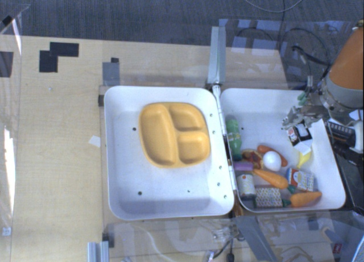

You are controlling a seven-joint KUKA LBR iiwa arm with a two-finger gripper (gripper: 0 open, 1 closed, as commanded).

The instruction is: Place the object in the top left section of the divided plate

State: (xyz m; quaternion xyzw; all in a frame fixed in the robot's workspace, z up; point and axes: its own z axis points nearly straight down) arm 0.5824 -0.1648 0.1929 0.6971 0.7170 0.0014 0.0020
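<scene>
The hand (297,120) hangs over the upper part of the right bin (339,190); whether it is apart or together cannot be told from this slanted view, and nothing shows clamped in it. It sits above open bin floor, just up from a small dark-and-red packet (296,135), perhaps the chosen piece. The other candidates crowd the bin's lower half: a white egg (273,160), a carrot (271,178), a green item (233,132). The yellow divided plate (173,133) lies in the left bin (122,198), well apart, sections bare, so the placing is not yet done.
</scene>
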